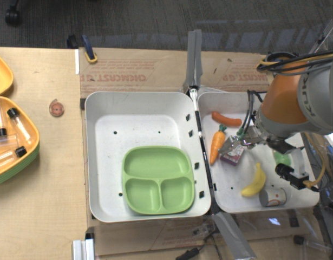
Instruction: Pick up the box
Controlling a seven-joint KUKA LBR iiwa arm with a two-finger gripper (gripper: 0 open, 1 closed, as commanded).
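We see the arm [296, 99], grey with its orange band, reaching in from the right over the right bin [231, 199]. Its gripper [243, 141] is low in this bin, just above the box [232, 153], a small purple and white pack that lies tilted on the bin floor. The fingertips seem to touch the upper edge of the box, but we cannot tell if the fingers are open or closed, and we cannot tell if the box is between them.

Directly left of the gripper lies the toy carrot [217, 144], its side touching or almost touching the box. Above and a little left of the gripper there is a red-orange sausage-like piece [227, 118]. Below and right of the gripper lies the banana [255, 181], and farther below it a small tipped cup [273, 196]. To the right of the gripper, partly under the arm, we see a green object [282, 158].

Well to the left of the gripper, in the left bin [101, 145], lies a green divided plate [158, 180].
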